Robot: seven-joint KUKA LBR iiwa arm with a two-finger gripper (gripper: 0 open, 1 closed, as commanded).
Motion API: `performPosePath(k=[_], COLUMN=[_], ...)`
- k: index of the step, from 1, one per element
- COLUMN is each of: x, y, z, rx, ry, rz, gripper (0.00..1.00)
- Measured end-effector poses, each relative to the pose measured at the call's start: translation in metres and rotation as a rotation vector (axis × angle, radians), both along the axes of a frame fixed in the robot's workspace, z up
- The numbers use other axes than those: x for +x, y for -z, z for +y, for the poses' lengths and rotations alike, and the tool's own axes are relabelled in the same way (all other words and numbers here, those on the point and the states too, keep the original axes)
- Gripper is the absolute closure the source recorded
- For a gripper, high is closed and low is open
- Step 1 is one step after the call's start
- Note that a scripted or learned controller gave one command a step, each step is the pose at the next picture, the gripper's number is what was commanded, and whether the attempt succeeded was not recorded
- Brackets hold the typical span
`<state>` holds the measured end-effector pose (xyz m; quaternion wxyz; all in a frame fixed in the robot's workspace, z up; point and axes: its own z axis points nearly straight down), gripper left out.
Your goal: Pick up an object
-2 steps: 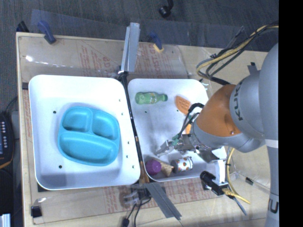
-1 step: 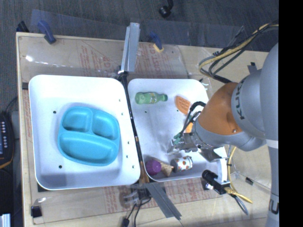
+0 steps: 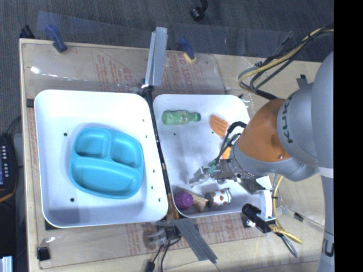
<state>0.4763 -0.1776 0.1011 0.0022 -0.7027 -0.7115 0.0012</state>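
- The two-finger metal pincer (image 3: 199,175) hangs low inside the right-hand shallow white bin (image 3: 184,152), its tips turned toward the middle divider between the bins. The grey arm with its orange band (image 3: 262,135) crowds in behind it from the bench's outer side.
- Whether the pincer is spread or pressed together I cannot tell. The tips are small and blurred against the white floor, and nothing can be seen pinched between them.
- The task names no particular thing, so any loose item in this bin could serve.
- Nearest are a purple rounded toy (image 3: 182,199) and a small brown-and-white bottle-like object (image 3: 218,198). Both lie just below the pincer against the bin's near wall, close to each other. My guess is they sit there because the wall stops things that get nudged.
- A green translucent plastic bottle (image 3: 180,117) lies on its side well beyond the pincer, by the far wall.
- An orange carrot-shaped piece (image 3: 218,124) rests near that bottle, partly tucked under the arm's wrist.
- Past the divider, well apart from the pincer, the left white bin (image 3: 51,152) holds a light-blue plastic tray with compartments (image 3: 106,161) lying flat near its centre.
- Judging from the pose, the pincer is set for a low reach at the bin floor, with the purple toy or the brown-and-white object the likeliest catch.
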Motion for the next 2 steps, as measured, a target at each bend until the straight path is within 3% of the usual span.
performPosePath(k=[2], x=[0.005], y=[0.010], z=[0.014], rx=[-0.001], ry=[0.003], rz=[-0.002], gripper=[0.00])
